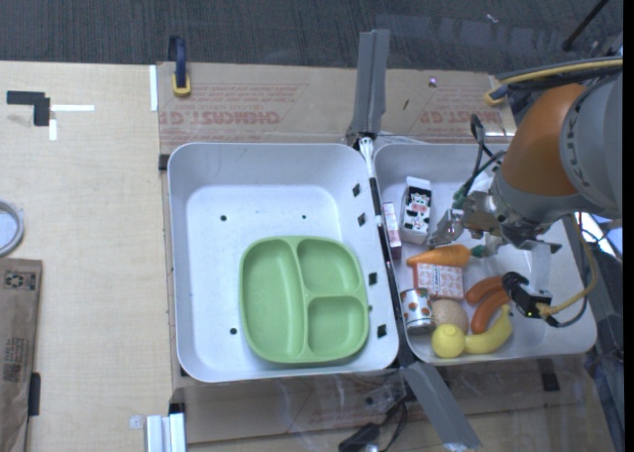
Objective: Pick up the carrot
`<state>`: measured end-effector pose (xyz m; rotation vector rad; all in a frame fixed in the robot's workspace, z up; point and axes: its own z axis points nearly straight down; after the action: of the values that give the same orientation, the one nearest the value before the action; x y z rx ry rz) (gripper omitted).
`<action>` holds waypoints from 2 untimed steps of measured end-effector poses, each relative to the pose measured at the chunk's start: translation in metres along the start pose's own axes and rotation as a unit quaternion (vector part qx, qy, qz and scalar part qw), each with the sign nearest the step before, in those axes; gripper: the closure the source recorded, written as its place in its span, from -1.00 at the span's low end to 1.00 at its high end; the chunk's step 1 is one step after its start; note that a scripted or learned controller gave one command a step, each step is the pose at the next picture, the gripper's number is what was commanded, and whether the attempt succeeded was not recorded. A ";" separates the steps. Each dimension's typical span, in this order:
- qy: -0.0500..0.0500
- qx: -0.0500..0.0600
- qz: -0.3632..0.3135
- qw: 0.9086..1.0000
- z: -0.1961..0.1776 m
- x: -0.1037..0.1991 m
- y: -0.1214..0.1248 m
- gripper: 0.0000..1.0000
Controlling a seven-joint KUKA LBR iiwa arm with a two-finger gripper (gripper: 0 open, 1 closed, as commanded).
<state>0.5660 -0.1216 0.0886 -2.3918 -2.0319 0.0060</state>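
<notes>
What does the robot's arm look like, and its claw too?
The arm is fat, round and grey, with a bright orange band above the wrist. Black cables and a yellow one loop around it. The claw is small, made of grey metal bits, much thinner than the arm.

Right bin [580, 341] crowded: carrot [441, 255] hemmed by milk carton [417, 209] behind, sausages [485, 299] beside; left of carrot, bin wall.

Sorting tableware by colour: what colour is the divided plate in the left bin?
Light green, plain; the divided plate shows clearly in the camera view.
</notes>
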 end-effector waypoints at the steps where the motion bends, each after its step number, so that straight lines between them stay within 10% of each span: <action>1: 0.000 0.000 -0.101 0.995 0.001 0.005 -0.041 -1.00; 2: 0.001 0.002 -0.099 0.995 -0.006 0.004 -0.041 1.00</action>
<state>0.5264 -0.1111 0.0944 -2.1757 -2.2560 0.0079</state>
